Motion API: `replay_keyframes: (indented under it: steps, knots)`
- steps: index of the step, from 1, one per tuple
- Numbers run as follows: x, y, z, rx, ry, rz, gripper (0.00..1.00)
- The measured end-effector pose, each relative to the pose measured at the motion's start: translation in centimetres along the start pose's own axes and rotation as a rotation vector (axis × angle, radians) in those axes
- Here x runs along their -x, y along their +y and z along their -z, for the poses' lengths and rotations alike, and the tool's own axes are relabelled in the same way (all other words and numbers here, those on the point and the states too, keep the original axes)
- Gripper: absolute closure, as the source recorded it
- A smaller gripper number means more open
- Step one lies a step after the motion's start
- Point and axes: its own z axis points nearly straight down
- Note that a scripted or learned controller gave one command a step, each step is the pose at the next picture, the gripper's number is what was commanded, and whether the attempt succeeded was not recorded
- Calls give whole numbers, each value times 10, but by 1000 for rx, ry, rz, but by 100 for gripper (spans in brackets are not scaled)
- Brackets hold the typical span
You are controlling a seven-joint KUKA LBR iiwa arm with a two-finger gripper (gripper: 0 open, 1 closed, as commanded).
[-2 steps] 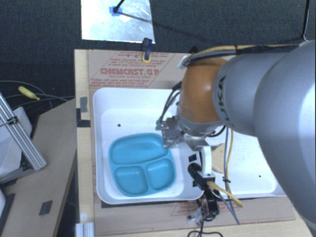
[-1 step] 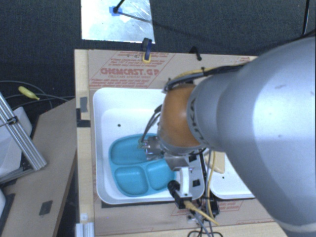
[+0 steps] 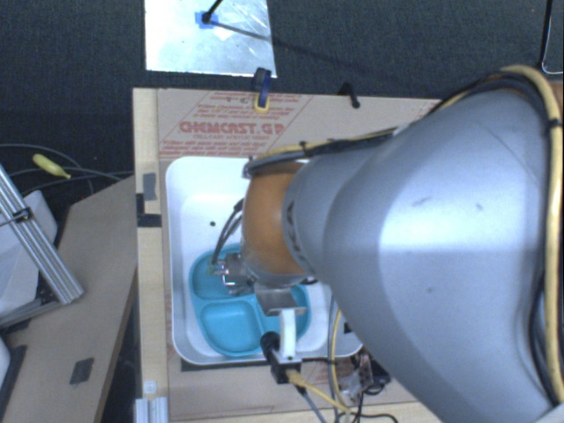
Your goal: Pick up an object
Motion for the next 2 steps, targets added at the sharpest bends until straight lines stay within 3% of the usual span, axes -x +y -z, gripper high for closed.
replay_keyframes:
  steps: [1, 2]
  knots:
    - [-14, 108, 150, -4, 1, 0, 100]
    - [11, 40, 105, -38, -7, -5, 100]
